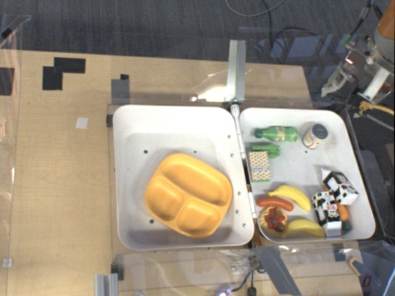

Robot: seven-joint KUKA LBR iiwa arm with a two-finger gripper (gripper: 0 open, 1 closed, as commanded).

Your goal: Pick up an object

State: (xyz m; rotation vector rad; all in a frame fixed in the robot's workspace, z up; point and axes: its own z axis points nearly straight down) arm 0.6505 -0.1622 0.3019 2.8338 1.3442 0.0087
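Two bins logged: left bin (123, 165) held my yellow tray (188, 194); gripper (364, 73) hovered at two o'clock off the right bin (355, 165), fingers unreadable.

A pale wooden bench (62, 184) is seen under two shallow white bins set side by side, the left bin (133, 134) touching the right bin (349, 142) along a shared edge. A grey metal post (237, 73) is placed at the far end of that seam. A grey bracket (120, 90) is fixed just beside the left bin's far corner. An L-shaped black patch (62, 71) is stuck on the bench well apart from the bins, with a small grey square (82, 123) marked nearer the camera. Dark carpet (123, 11) is laid beyond the bench, and a thin black cable (259, 8) is looped on it.
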